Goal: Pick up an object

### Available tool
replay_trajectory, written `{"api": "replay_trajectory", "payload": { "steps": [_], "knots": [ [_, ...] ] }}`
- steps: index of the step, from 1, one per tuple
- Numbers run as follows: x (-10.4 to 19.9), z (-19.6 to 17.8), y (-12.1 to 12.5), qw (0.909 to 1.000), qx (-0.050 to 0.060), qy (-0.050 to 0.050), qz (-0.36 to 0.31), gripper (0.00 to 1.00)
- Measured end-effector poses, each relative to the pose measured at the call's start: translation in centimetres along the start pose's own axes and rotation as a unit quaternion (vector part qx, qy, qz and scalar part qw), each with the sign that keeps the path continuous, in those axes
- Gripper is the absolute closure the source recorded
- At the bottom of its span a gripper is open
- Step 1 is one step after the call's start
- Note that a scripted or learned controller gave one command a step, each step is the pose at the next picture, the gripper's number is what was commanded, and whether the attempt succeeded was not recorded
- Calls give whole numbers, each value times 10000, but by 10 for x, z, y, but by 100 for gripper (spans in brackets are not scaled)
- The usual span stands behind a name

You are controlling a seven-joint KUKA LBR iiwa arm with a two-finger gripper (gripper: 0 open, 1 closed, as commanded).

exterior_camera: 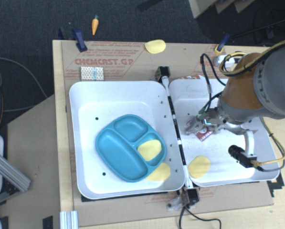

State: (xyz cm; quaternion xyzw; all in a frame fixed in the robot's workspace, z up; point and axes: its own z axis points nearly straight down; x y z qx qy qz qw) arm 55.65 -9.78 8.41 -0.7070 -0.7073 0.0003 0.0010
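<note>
The tool [195, 126] hangs low in the right bin [190, 92], just beside a small red packet [204, 135]; whether it is spread or pinching, I cannot tell. Judged step: reaching to grasp. Next, it should close squarely on the packet, then lift.

Grey arm [276, 80], orange band, black cables

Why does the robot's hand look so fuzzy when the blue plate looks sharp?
In the camera view, the gripper is small and smeary over the right bin, with a reddish thing beside it too blurry to name; the blue plate has crisp edges, and the left bin is evenly lit with soft shadows.
</note>
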Motion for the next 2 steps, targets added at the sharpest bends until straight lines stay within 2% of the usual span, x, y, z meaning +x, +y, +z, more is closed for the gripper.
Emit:
{"api": "replay_trajectory", "payload": {
  "steps": [1,2],
  "knots": [
    [0,-10,0,10000,-8,-2,6,100],
    [73,-101,11,10000,-17,0,-8,100]
  ]
}}
